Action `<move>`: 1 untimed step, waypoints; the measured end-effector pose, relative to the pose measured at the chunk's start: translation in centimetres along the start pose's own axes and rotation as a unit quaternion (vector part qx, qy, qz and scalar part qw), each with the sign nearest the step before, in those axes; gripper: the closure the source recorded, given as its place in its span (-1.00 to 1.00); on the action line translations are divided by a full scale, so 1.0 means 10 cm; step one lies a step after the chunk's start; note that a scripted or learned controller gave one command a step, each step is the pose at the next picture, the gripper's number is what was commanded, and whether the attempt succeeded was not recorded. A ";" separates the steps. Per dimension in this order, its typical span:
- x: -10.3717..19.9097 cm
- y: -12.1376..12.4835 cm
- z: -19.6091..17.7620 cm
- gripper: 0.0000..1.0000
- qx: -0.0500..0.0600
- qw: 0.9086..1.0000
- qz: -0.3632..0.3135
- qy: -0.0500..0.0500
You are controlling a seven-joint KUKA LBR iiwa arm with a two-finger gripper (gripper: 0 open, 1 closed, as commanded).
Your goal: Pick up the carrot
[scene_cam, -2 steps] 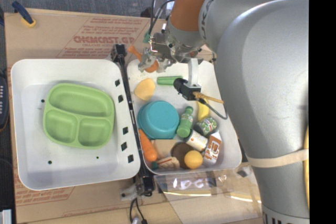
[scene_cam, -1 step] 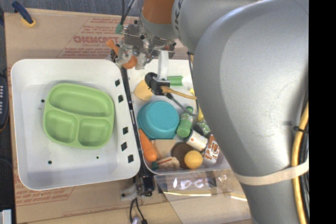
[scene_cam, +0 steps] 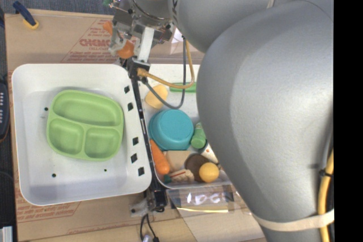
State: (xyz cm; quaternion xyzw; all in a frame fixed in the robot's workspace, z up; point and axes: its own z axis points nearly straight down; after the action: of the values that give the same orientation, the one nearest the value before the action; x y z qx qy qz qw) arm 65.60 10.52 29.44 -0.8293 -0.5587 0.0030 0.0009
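The carrot (scene_cam: 159, 158) is orange and lies along the left wall of the right bin (scene_cam: 170, 69), near its front corner, just below a teal bowl (scene_cam: 171, 128). My gripper (scene_cam: 126, 47) hangs high above the back edge where the two bins meet, far from the carrot. A small orange patch shows at its tip, and I cannot tell what it is. The big grey arm covers most of the right bin.
A green divided plate (scene_cam: 85, 123) sits in the left bin (scene_cam: 18, 99). The right bin also holds a pale yellow piece (scene_cam: 156, 97), a green piece (scene_cam: 198, 136), a brown round thing (scene_cam: 195, 163) and a yellow ball (scene_cam: 209, 172), all crowded around the carrot.
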 end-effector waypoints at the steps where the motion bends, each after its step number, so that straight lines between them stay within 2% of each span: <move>1: 0.08 -0.35 0.86 1.00 0.006 1.000 0.026 -0.004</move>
State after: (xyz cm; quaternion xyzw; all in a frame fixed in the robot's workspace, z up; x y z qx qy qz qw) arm 62.64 12.52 20.89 -0.8433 -0.5373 0.0095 0.0035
